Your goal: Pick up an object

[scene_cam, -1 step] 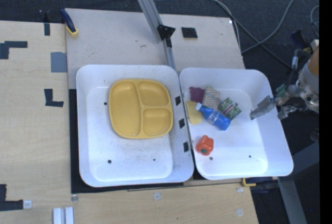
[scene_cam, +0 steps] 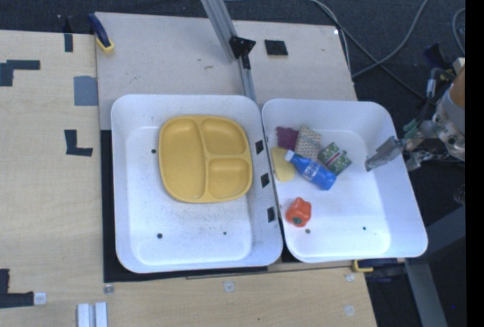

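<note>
The right bin (scene_cam: 378, 235) holds a small cluster at its left: a purple piece (scene_cam: 286, 138), a speckled packet (scene_cam: 307, 142), a green packet (scene_cam: 333, 157), a blue bottle (scene_cam: 312, 171), a pale yellow object (scene_cam: 283, 166) and, apart toward the front, an orange-red object (scene_cam: 298, 212). My gripper (scene_cam: 384, 153) hangs over the right bin's right rim, well to the right of the cluster, with nothing seen between its fingers. The arm behind it runs off the view's right side.
A yellow divided plate (scene_cam: 205, 157) lies in the left bin (scene_cam: 136, 242). A slanted metal pole (scene_cam: 214, 0) rises from the back between the bins. Cables cross the dark floor at the back right. The right bin's floor is bare around its middle and front right.
</note>
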Action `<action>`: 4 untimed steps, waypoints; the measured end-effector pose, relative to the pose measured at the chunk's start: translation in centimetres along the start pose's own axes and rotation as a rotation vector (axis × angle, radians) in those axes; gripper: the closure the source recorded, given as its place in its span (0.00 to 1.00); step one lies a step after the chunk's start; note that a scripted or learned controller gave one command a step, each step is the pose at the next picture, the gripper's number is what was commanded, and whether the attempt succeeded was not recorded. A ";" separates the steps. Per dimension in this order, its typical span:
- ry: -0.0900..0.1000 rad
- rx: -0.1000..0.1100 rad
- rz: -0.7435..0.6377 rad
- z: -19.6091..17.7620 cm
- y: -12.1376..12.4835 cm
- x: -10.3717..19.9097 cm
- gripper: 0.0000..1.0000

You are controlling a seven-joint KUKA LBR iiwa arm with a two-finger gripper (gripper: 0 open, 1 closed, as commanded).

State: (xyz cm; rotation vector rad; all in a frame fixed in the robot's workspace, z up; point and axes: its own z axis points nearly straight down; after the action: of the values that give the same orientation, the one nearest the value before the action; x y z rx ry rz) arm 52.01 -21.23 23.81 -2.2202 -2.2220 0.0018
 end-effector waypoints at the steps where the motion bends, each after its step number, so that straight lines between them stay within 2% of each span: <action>1: 0.001 0.005 0.001 4.6 0.0 -0.6 0.00; 3: 0.001 0.004 -0.001 14.6 1.2 -0.6 0.00; 4: 0.001 0.002 -0.001 13.3 1.3 -0.6 1.00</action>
State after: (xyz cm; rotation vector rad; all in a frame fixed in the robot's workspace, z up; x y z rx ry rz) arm 53.28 -21.85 10.54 -2.2176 -2.2216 0.0032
